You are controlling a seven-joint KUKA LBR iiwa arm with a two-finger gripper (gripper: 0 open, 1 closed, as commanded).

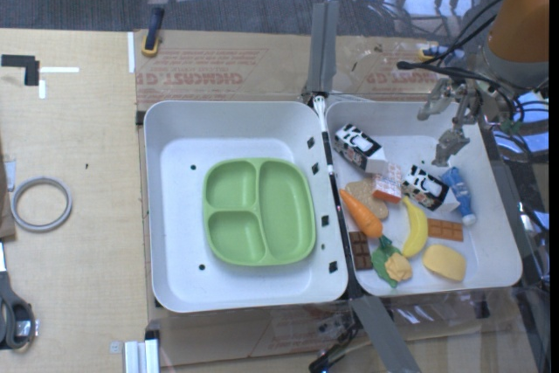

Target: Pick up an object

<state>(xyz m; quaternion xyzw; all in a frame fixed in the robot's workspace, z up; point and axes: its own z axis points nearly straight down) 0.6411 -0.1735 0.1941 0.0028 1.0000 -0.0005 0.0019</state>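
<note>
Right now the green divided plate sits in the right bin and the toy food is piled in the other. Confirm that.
Not quite. The camera view shows the green divided plate in the left bin; the toy food, such as the banana and carrot, is in the right bin.

I'm looking at the right bin and it's crowded: banana, carrot, blue bottle and two cow-print cartons sit packed close through its middle. I see bare floor along the far wall and the right-hand strip. In the left bin the green divided plate takes the centre, with open white margin all around it.
</note>
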